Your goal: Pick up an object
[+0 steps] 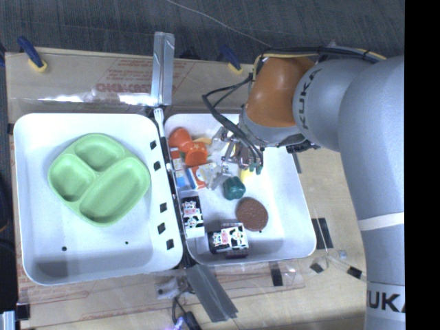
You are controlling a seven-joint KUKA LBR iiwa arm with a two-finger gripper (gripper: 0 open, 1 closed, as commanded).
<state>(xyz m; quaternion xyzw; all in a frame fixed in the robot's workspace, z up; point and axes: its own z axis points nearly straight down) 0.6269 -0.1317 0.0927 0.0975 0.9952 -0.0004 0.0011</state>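
In the right bin (289,239) lie several small objects: an orange toy (183,145) at the far left, a blue and white packet (184,179), a teal ball (234,188), a brown disc (252,214), and two black and white cow-print boxes (191,212) (229,238). My gripper (232,162) hangs low over the bin's upper middle, just above the teal ball and right of the orange toy. Its metal fingers point down-left among the items. I see nothing clearly held between them.
The left bin (41,253) holds a green divided plate (98,177). A ridge with black clips (165,205) separates the two bins. The grey arm (357,115) covers the right bin's upper right side. Bare bin floor lies right of the brown disc.
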